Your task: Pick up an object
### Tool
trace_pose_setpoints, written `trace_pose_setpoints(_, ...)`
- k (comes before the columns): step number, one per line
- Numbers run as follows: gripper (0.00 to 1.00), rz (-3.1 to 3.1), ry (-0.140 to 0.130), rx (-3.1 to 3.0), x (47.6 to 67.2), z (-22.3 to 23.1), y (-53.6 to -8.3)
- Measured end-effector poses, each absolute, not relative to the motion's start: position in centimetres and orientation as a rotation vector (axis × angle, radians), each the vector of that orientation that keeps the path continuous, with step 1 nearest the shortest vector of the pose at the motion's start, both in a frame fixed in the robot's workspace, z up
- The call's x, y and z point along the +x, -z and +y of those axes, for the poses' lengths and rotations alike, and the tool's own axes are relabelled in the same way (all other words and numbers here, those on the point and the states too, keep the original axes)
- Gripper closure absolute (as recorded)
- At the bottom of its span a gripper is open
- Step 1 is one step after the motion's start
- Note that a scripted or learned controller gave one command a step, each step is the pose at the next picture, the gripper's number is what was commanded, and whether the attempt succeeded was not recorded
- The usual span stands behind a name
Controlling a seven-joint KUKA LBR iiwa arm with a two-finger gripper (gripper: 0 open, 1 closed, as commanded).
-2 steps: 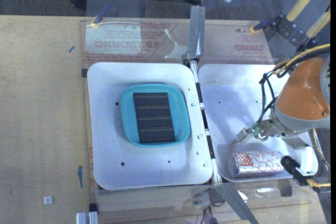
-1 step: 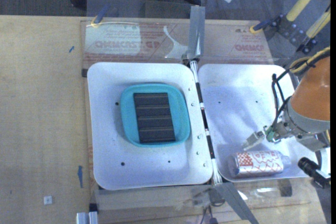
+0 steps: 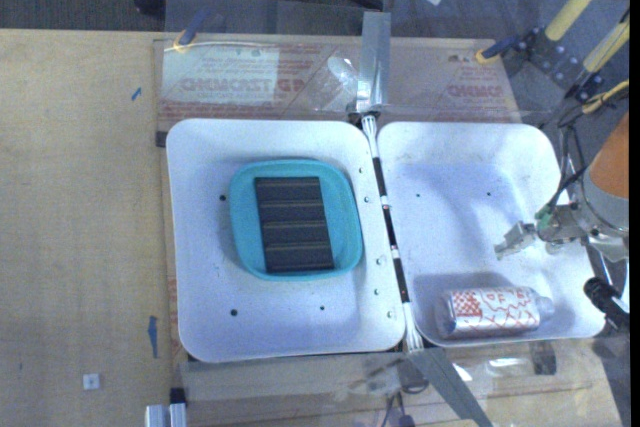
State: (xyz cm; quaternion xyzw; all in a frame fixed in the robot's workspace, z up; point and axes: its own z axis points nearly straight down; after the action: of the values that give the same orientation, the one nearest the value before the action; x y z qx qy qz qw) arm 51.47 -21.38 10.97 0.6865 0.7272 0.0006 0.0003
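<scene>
reaching in from the right, the gripper [image 3: 515, 240] is seen low over the right bin [image 3: 450, 165], and its fingers appear parted with nothing held between them. the bottle [image 3: 495, 310], white with a red pattern, lies on its side near the front wall of that bin, just below the gripper. a teal tray [image 3: 345, 215] carrying a dark ribbed block [image 3: 293, 224] sits in the left bin [image 3: 200, 245]. the fingers should probably be aligned across the bottle's narrow width before descent, so it is not rolled away.

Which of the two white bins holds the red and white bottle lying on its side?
The right bin: the bottle lies near its front edge. The left bin holds a teal tray.
</scene>
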Motion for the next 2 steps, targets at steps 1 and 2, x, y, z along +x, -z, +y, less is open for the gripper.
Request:
trace_pose_setpoints(1,0.0,2.395,0.001,2.034,48.0,-5.9,-18.4)
trace_pose_setpoints(2,0.0,2.451,-0.008,1.953,48.2,-9.6,-8.8)
